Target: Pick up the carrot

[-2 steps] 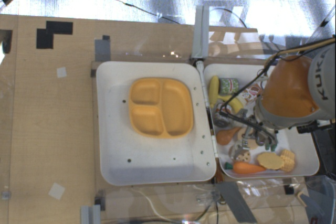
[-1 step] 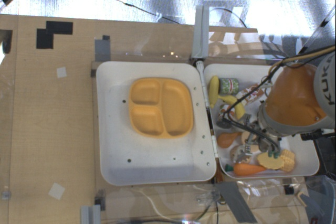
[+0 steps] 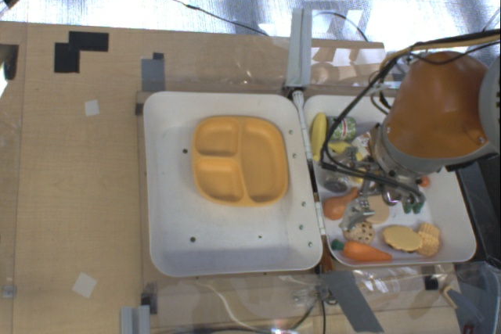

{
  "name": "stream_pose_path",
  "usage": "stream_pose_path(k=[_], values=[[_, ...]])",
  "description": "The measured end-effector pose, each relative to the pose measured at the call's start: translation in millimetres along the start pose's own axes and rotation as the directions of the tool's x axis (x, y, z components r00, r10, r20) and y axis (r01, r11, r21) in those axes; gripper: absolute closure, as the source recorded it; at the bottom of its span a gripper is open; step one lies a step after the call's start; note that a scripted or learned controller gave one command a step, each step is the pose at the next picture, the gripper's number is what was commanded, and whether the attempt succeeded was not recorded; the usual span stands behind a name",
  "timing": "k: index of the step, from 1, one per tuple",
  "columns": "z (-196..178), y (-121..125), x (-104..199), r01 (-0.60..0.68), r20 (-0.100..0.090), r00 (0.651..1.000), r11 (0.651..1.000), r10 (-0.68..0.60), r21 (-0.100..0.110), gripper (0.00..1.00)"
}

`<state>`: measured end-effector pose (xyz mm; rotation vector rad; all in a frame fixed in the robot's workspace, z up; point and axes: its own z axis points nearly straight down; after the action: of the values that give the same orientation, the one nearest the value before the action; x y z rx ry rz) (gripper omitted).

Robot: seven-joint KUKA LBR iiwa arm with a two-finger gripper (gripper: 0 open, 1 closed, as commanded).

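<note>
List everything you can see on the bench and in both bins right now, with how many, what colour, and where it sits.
Bins: two, white, side by side on the bench.
Divided plate: one, yellow-orange, middle of the left bin.
Carrot: one, orange, near front edge of the right bin.
Banana: one, yellow, far left of the right bin.
Cookie: one, tan with dark chips, just behind the carrot.
Crackers: a few, golden, front right of the right bin.
Drumstick-like piece: one, orange-brown, left side of the right bin.
Arm: one, orange band, over the right bin.
Gripper: one, dark metal, low among the toys.
</note>
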<state>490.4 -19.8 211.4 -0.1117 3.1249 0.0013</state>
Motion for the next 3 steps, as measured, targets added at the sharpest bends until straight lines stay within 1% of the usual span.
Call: stream_pose_path(k=[1, 2, 3], values=[[26, -54, 0, -0.170, -0.007, 0.985, 0.986, 0.170, 0.003, 0.00], [15, 10, 1, -0.325, -0.005, 0.946, 0.946, 0.325, 0.001, 0.00], [-78, -75, -5, -0.421, 0.004, 0.907, 0.907, 0.421, 0.004, 0.00]])
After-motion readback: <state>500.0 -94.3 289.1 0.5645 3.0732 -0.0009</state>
